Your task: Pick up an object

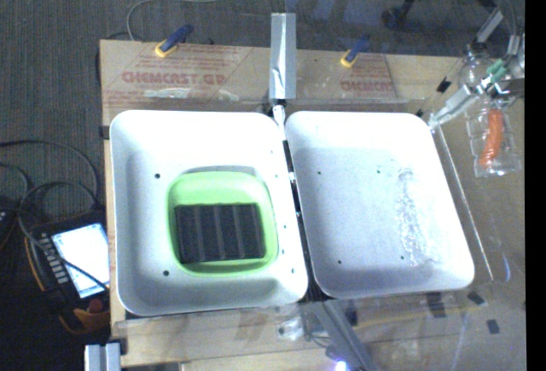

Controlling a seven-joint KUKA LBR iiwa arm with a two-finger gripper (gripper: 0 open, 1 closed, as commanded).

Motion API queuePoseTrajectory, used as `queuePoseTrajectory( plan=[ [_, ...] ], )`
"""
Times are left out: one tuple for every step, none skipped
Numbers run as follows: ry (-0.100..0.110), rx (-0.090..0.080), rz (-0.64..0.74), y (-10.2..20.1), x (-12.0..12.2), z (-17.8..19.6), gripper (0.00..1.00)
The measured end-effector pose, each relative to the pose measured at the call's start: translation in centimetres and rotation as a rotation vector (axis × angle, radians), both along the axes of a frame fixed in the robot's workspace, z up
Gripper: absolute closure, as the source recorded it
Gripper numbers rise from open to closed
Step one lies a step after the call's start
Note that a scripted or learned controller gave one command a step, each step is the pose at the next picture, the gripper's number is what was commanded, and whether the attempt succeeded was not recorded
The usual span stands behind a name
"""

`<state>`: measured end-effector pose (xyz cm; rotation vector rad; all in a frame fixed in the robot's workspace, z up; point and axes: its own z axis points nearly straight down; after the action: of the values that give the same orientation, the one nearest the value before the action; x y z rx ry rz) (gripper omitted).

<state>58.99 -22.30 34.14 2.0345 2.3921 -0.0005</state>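
Left bin [136, 190]: the nearer-left of two shallow white bins; it holds the one object to pick up
Green tray [223, 224]: a rounded pale green dish lying flat on the floor of the left bin, towards its near side, apart from the walls
Tray insert [218, 233]: a dark ribbed panel set inside the green tray, divided into four strips side by side
Right bin [358, 207]: touching the left bin along their shared edge; a faint glittering streak [409, 220] runs along its floor on the right half, too vague to name
Cardboard sheet [213, 75]: lies under the far edge of both bins, with red printing on it
Clamps: two, yellow and blue, one [173, 40] at far left and one [355, 51] at far right of the cardboard
Metal post [281, 62]: upright strip at the far end of the seam between the bins
Arm [488, 139]: faint and see-through at the far right, orange band showing, outside the right bin's far corner
Gripper [488, 78]: a blurred pale shape beyond the orange band, well apart from the green tray; cannot tell whether it is open or closed
Count: two bins, one tray, two clamps, one arm
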Motion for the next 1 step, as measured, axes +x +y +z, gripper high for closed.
queuePoseTrajectory(
  plan=[
    [0.004, 0.002, -0.193, 2.02, -4.7, -4.92, 0.0]
  ],
)
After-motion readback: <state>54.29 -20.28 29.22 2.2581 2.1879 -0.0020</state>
